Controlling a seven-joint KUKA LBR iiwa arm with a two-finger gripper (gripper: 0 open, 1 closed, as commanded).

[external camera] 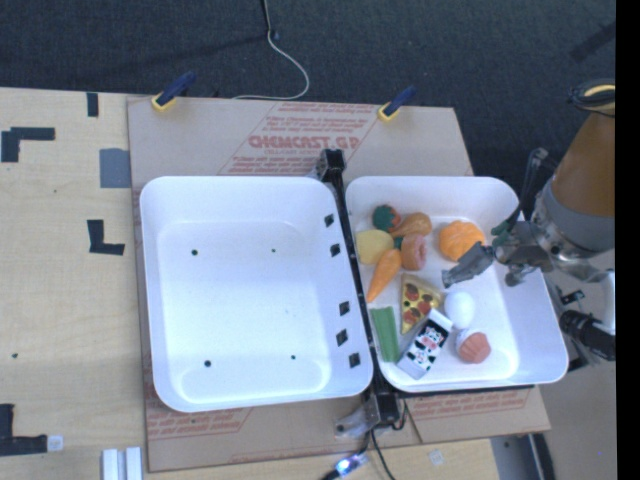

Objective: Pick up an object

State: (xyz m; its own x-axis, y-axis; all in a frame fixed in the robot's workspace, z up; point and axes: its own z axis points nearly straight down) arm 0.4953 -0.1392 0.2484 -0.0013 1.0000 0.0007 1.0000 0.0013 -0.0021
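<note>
The right bin [530, 333] holds several toy foods: an orange [460, 238], a white egg [461, 306], a red round piece [474, 347], a pizza slice [418, 301], a carrot [383, 273], a yellow lemon [374, 245], a green stick [384, 331] and a black-and-white carton [425, 345]. My gripper [492, 268] hangs over this bin's right half, between the orange and the egg. Its fingers stand open, one grey finger [465, 266] reaching left just above the egg. Nothing sits between them.
The left bin [160, 268] lies beside the right one, parted by a black hinge strip [345, 268]. Both rest on a cardboard sheet [290, 138] held by clips. A dark green piece [384, 215] and brown pieces [412, 238] crowd the right bin's far left corner.
</note>
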